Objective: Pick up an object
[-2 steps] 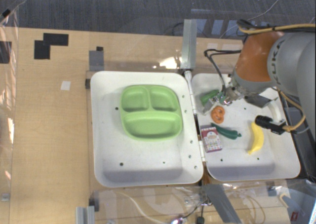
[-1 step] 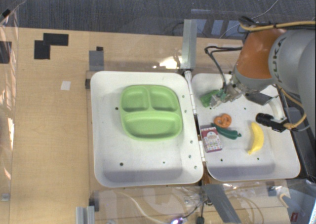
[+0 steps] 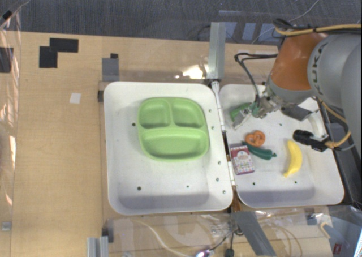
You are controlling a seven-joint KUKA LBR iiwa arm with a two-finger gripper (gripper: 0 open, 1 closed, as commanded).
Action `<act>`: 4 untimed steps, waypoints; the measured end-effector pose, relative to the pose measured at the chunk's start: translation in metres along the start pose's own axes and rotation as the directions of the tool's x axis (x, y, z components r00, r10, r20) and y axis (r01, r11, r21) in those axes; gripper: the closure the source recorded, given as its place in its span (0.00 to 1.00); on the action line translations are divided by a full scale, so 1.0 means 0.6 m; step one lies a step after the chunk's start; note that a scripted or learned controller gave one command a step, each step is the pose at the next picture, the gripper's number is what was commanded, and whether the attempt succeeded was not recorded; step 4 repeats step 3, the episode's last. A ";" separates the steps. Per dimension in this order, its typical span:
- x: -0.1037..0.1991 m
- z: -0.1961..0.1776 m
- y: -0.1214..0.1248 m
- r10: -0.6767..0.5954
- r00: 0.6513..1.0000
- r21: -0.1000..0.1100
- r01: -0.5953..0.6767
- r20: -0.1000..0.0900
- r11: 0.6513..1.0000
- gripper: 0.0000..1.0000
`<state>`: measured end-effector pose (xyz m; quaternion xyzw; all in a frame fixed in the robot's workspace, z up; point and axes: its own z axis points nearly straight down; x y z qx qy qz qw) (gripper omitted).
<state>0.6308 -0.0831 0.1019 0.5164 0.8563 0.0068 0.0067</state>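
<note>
Gripper (image 3: 242,114): one. It sits in the upper left part of the right bin (image 3: 271,189), close to the wall next to the other bin. I cannot tell if it is open or closed. I cannot see anything held in it.
Arm (image 3: 294,72): one, grey with an orange band. It comes in from the upper right of the frame and covers the top right corner of the right bin.
Orange toy (image 3: 255,137): one, small and round. It is just below and right of the gripper and not touching it.
Green toy (image 3: 262,152): one, long and dark green. It is right under the orange toy, and the two seem to touch.
Card (image 3: 242,160): one, pink and white. It lies flat by the left wall of the right bin, near the green toy.
Banana (image 3: 293,158): one, yellow. It is to the right of the green toy, with a gap between them.
Things to pick: four in all, one of each kind, all in the middle of the right bin.
Room in right bin: the bottom strip is bare white.
Left bin (image 3: 125,185): one, left of center in the frame.
Plate (image 3: 172,144): one, light green, with three parts. It sits in the upper middle of the left bin.
Room in left bin: there is bare white all around the plate, most of it along the bottom.
Bins: two, side by side on the bench (image 3: 51,154).
</note>
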 end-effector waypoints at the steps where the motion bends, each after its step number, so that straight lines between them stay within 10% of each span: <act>1: -0.050 0.020 0.041 -0.152 0.988 0.028 0.153 -0.022 0.988 0.00; 2: -0.051 0.005 0.043 -0.153 0.988 0.028 0.153 -0.023 0.988 1.00; 3: 0.011 -0.138 0.084 -0.146 0.989 0.012 0.146 -0.004 0.989 1.00; 4: 0.011 -0.138 0.084 -0.146 0.989 0.012 0.146 -0.004 0.989 1.00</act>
